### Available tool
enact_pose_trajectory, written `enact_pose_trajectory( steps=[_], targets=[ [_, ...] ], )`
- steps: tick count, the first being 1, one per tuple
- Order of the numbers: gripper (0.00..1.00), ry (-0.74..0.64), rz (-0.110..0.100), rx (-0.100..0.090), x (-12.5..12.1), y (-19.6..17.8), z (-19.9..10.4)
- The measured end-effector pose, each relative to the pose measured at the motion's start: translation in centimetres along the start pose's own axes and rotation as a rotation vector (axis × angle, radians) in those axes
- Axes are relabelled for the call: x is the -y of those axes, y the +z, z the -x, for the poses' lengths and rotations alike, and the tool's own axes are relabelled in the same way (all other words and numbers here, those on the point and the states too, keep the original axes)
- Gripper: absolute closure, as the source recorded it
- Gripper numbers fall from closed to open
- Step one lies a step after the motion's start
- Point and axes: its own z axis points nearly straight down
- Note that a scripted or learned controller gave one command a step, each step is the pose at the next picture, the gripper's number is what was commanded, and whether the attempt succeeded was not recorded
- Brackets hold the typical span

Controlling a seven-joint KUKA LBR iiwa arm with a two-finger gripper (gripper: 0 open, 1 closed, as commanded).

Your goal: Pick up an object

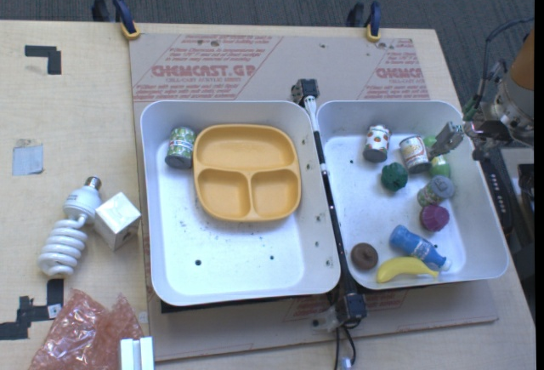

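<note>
We see the metal claw (455, 137) at the right bin's (476, 262) far right rim, though we cannot tell its state. Below it lie small cylindrical cans (414, 153), a curved yellow banana (406, 270) and a blue bottle (416, 246); the left bin (238, 275) holds a smooth, compartmented yellow tray (247, 171).

A lab bench — clamped board (255, 62), two white bins (161, 258), taped cables (344, 334).

arm (520, 96): cut by right edge | red mesh bag (81, 333): cut by bottom edge
</note>
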Motion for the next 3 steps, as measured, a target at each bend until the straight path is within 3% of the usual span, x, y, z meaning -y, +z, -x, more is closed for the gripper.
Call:
enact_pose_trajectory(
  steps=[1, 2, 3],
  targets=[
    [0.0, -0.001, -0.005, -0.009, 5.9, 11.5, 1.6],
    [1.0, 0.001, 0.002, -0.001, 5.7, 10.4, 1.9],
    [1.0, 0.002, 0.005, 0.0, 5.6, 9.4, 1.9]
  ],
)
